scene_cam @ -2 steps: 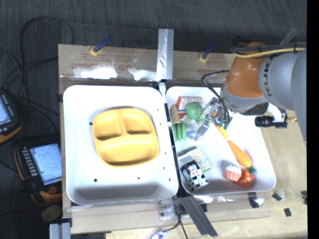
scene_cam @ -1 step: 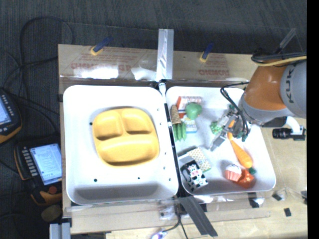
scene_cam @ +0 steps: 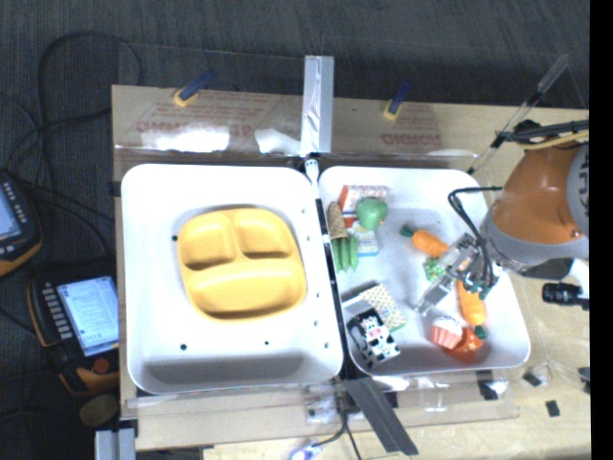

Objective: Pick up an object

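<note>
1. Because the gripper (scene_cam: 448, 281) hangs low in the right bin (scene_cam: 508, 348), whether its jaws are spread cannot be told.
2. The carrot (scene_cam: 470, 304) lies just right of it, touching the red cup (scene_cam: 450, 334).
3. A clean grasp likely needs the arm centred over the carrot alone.

Dark grey carpet floor (scene_cam: 192, 17), wooden bench (scene_cam: 556, 353), black cables (scene_cam: 57, 65)

Arm (scene_cam: 536, 204) enters from right, wrist bent down-left, gripper (scene_cam: 442, 286) low.
</note>
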You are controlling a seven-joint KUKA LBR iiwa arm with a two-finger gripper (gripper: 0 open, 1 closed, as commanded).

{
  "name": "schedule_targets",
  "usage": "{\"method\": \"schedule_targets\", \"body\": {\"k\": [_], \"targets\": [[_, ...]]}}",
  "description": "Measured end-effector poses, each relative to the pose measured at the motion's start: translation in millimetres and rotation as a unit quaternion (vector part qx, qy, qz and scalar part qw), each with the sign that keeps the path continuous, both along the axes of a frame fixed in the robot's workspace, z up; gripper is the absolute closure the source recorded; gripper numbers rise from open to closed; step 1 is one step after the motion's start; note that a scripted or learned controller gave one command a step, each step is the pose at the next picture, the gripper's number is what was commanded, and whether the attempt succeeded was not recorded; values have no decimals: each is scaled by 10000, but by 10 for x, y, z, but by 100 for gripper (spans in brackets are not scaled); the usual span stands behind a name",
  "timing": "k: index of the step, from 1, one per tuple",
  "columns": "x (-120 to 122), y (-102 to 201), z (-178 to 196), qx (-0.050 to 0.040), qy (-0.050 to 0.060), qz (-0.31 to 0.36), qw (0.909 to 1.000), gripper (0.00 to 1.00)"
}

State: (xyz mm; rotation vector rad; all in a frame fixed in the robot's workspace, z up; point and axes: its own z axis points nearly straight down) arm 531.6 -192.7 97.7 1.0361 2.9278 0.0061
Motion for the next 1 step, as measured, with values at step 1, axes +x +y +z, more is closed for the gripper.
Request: {"method": "schedule_targets", "body": {"k": [1], "targets": [[857, 18, -7, -2, 48, 63, 10000, 0]]}}
